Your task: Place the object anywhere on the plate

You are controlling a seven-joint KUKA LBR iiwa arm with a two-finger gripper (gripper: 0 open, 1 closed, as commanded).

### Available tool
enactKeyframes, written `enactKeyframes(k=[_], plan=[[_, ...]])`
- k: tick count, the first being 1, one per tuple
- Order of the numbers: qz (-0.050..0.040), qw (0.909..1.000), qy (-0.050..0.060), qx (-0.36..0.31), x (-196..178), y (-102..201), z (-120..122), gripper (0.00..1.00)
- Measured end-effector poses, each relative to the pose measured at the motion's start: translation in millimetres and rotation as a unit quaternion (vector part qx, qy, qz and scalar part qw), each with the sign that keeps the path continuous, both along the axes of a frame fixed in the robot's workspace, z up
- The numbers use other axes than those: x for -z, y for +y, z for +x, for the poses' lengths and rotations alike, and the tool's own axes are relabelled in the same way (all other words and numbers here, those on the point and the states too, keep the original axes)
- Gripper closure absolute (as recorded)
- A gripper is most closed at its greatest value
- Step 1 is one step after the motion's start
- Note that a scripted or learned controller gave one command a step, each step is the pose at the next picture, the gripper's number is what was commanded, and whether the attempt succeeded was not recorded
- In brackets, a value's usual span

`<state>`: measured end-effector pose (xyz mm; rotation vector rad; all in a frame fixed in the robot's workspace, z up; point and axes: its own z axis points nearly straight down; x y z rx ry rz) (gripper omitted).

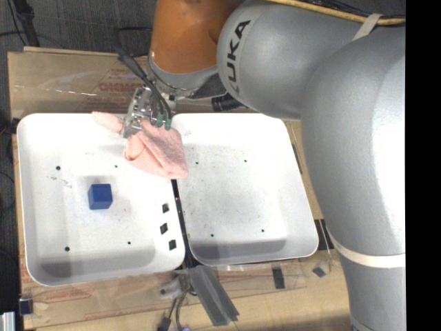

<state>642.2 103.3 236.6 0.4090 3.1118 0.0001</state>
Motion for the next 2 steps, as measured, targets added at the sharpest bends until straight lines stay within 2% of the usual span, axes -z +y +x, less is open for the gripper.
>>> enactKeyframes(k=[1,2], plan=[[-0.0004,0.9909,0.003,-0.134,5.3,0.8,-10.3,1.00],[-0.0004,0.9909,0.003,-0.134,5.0,0.7,-10.2,0.00]])
